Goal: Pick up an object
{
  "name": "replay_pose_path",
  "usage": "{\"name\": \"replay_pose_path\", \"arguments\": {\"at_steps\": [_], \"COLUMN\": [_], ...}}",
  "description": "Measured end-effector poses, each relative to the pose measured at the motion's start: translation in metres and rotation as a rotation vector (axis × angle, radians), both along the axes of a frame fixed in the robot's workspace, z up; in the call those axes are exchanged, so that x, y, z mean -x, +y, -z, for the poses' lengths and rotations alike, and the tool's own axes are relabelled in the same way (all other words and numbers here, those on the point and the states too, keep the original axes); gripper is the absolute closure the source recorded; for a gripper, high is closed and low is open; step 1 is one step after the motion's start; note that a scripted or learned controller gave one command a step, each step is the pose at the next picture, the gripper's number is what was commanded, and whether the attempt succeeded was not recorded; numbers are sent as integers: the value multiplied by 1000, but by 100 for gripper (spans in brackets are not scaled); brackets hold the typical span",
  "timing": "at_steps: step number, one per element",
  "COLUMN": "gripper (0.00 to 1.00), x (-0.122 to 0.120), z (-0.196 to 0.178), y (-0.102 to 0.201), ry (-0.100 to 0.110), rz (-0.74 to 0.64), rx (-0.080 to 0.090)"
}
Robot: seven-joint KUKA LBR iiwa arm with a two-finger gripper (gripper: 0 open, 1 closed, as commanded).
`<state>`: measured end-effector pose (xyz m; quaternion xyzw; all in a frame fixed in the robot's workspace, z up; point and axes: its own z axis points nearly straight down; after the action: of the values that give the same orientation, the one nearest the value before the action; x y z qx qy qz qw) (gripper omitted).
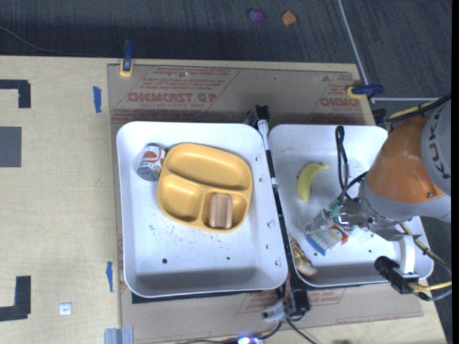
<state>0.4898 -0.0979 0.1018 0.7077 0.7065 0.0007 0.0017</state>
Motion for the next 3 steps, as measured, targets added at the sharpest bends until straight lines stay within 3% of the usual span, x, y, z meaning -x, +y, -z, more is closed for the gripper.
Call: {"name": "replay_pose_path", "arguments": {"at_steps": [1, 2, 3], "gripper": [100, 100, 0], "x": [-1, 1, 2], "z": [-10, -83, -83], "y": [0, 84, 83], "ry": [-3, 1, 1], "rz": [0, -3, -2], "rx": [1, -2, -1]}}
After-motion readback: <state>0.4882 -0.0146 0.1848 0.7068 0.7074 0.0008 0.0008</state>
